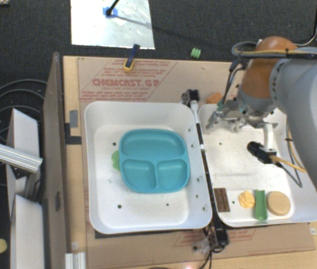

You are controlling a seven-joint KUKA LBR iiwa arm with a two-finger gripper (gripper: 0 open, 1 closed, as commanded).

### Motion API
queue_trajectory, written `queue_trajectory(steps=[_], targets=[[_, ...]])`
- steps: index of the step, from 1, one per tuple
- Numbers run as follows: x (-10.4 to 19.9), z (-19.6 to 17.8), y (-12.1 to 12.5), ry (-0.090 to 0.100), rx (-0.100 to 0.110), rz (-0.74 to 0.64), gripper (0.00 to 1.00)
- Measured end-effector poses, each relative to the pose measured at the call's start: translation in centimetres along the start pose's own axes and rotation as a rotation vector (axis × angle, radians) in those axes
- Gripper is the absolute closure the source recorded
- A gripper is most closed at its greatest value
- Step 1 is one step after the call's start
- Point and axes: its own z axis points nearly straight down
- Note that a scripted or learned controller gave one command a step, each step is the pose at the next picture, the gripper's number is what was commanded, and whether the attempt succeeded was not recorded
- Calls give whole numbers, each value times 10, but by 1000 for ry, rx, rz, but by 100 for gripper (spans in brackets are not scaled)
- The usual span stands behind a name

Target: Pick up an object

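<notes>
My gripper [224, 119] hangs low over the far left corner of the right bin [304, 206]. Near that bin's front edge lie a brown rectangular block [221, 199], a small yellow piece [247, 199], a green bar [259, 204] and a tan round piece [279, 203], all well in front of the gripper. A small orange thing [214, 98] shows just behind the gripper at the bin's far rim. In the left bin [99, 150] rests a teal divided plate [154, 160], with a bit of a green thing [115, 160] poking out from under its left edge.
A black-and-white strip [198, 133] runs along the seam between the two bins. Cardboard [124, 80] lies under the bins. A yellow-and-blue clip [131, 58] sits at the cardboard's far edge. Cables and a metal bracket [9, 156] lie off to the left.
</notes>
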Motion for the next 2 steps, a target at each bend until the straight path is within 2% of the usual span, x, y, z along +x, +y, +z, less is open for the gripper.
queue_trajectory(steps=[1,2], targets=[[-29,-1,-3,-1,-1,7,0],[-23,-1,7,0,-3,2,0]])
